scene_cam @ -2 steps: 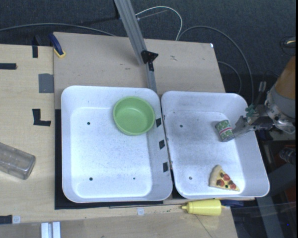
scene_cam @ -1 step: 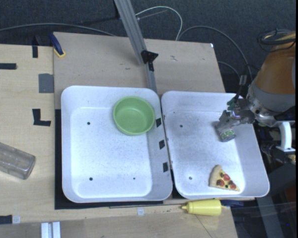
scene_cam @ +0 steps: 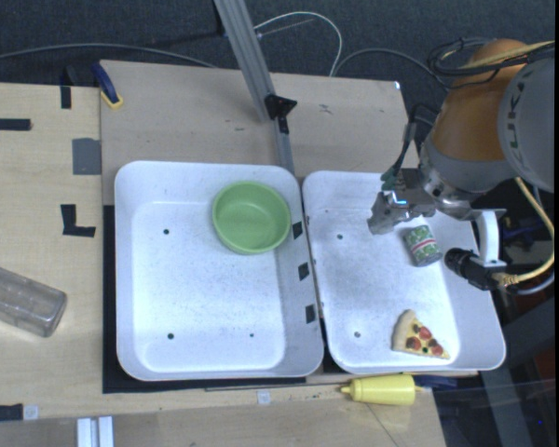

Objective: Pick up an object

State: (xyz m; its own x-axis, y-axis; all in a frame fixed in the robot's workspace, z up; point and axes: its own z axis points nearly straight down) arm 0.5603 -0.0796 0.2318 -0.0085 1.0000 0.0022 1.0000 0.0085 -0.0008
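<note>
Here I look down on two shallow white bins set side by side on the bench. The left bin [scene_cam: 149,277] holds a green bowl [scene_cam: 251,216], sitting upright near its far right corner. The right bin [scene_cam: 354,277] holds two things: a small can with a green label [scene_cam: 421,244], lying tilted near the far right side, and a toy pizza slice [scene_cam: 418,335], lying flat near the near right corner, well apart from the can.

From my remote station I see the arm [scene_cam: 489,119], grey with an orange band, reaching in from the right over the far part of the right bin. Its gripper [scene_cam: 391,214] hangs above the bin floor, just to the left of the can and slightly beyond it. I see nothing between its fingers, and from this slant I cannot tell whether they are spread or closed. The can appears to lie free on the bin floor beside the gripper; whether the two touch I cannot tell.

Outside the bins, a yellow bottle [scene_cam: 384,390] lies on its side along the near edge of the right bin. A clear plastic container [scene_cam: 17,298] lies on the bench well to the left of the left bin. A grey pole [scene_cam: 247,45] slants in from the top and ends above the gap between the bins.
</note>
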